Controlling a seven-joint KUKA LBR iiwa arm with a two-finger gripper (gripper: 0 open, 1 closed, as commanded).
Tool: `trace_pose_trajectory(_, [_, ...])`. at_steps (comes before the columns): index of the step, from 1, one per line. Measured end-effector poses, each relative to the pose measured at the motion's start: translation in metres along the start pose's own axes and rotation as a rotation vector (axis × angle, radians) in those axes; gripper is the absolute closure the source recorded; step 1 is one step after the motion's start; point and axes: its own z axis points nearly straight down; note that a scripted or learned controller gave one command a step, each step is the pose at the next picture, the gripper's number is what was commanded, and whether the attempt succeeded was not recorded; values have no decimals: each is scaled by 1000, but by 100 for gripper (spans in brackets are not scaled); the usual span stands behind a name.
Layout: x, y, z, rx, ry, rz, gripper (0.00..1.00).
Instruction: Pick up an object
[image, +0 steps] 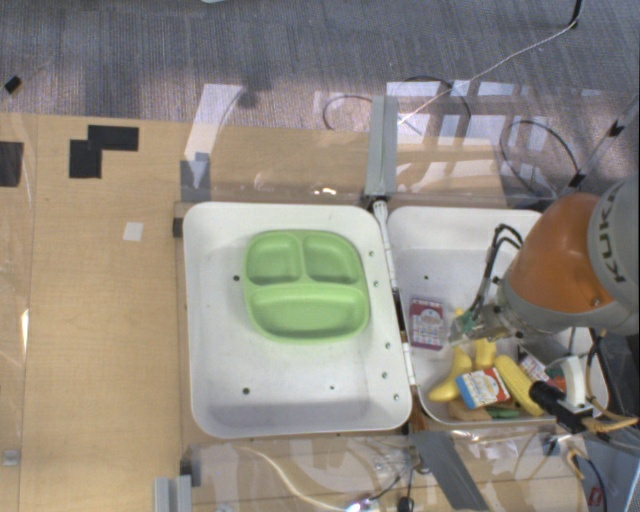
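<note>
Camera view: arm (565, 265) reaches in over the right bin (450, 225), orange band up-frame and right of the pink carton (427, 324); gripper (474, 322) sits low in that bin, just right of the pink carton and level with it; can't tell if it's spread or closed, the wrist hides the tip; nothing visibly pinched; can't tell if it touches anything either.

Candidate objects all lie in the right bin, clustered by the pink carton; the carton itself lies flat near the bin's left wall, apart from the gripper; yellow pieces (455, 362) lie just below and right of the carton, directly under the gripper in the frame, overlapping each other; small red box (482, 388) is further down-frame and right of the carton, touching the yellow pieces; another yellow piece (516, 378) lies right of that box, further still from the carton; green strip (503, 411) is at the bin's near edge, lowest of the lot.

Left bin (215, 300) is left of the carton, across the divider; green divided tray (305, 285) lies flat in its middle, well apart from the carton and from the gripper.
</note>
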Motion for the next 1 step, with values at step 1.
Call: trace_pose_trajectory(1, [-10, 65, 3, 40, 7, 8, 100])
